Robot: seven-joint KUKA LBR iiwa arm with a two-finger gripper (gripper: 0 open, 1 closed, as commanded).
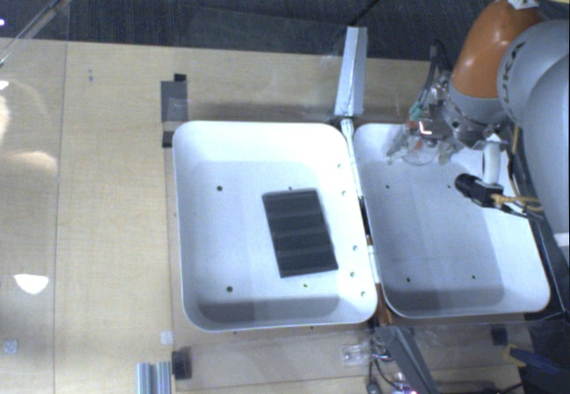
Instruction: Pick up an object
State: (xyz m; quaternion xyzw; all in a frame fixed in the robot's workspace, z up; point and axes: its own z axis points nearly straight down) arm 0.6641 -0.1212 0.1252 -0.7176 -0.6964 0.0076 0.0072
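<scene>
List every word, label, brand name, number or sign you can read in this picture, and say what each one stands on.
None can be read.
The dark ribbed rectangular object in the left bin bears grooves, no lettering.
The right bin and the wooden bench carry no print.
The arm's orange band is plain.
The gripper, at the right bin's far corner, shows small bright spots too blurred to read as text.

One fixed camera looks down from above the bench (98, 232) at a slant — its near edge low in the frame, dark floor along the top. Both white bins (191, 205) sit centre and right, seen from moderate height — the arm (525, 53) enters at upper right.
</scene>
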